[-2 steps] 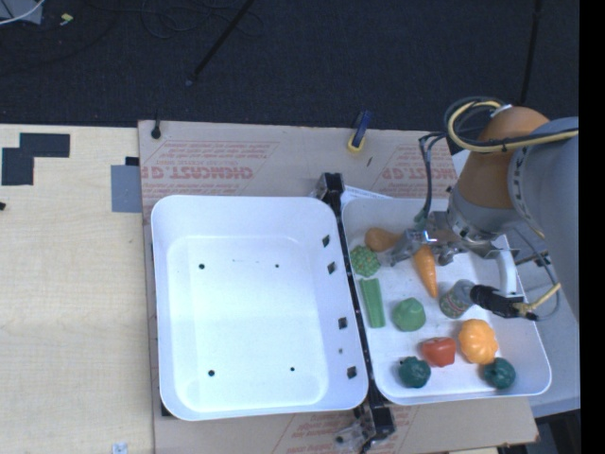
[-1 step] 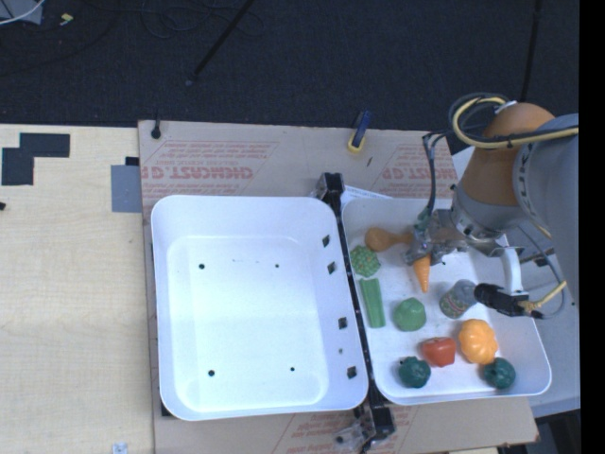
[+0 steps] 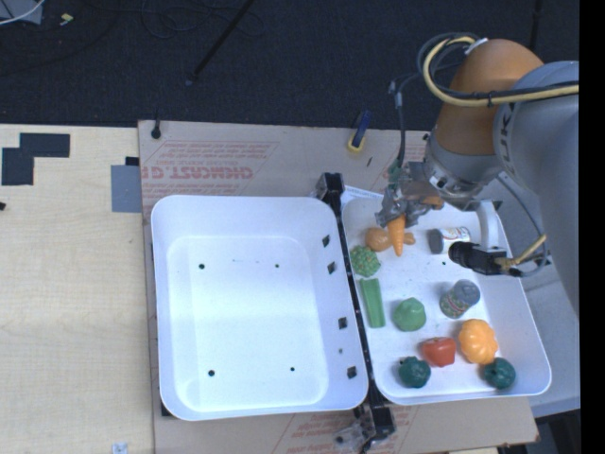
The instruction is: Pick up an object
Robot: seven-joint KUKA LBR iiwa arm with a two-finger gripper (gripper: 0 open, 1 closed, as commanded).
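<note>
**benchguy:** So how far along is your pick?

**toybin_fan:** Early-ish, I'd say. Your pincer (image 3: 405, 206) is down at the back of the right bin (image 3: 525, 343), right over the carrot (image 3: 397, 234), which lies beside a small orange ball (image 3: 377, 239). Can't tell if the pincer is spread or pinching, the wrist blocks it.

**benchguy:** Carrot off the floor?

**toybin_fan:** Looks like it's lying in the bin, so nothing's lifted that you could count. The cucumber (image 3: 372, 302), green pepper (image 3: 409, 314), tin can (image 3: 459, 298), tomato (image 3: 438, 351) and orange pepper (image 3: 477, 340) all sit loose too. The left bin (image 3: 189, 218) is beside it on the table (image 3: 66, 301). You've got the grab and lift left, I reckon.
</note>
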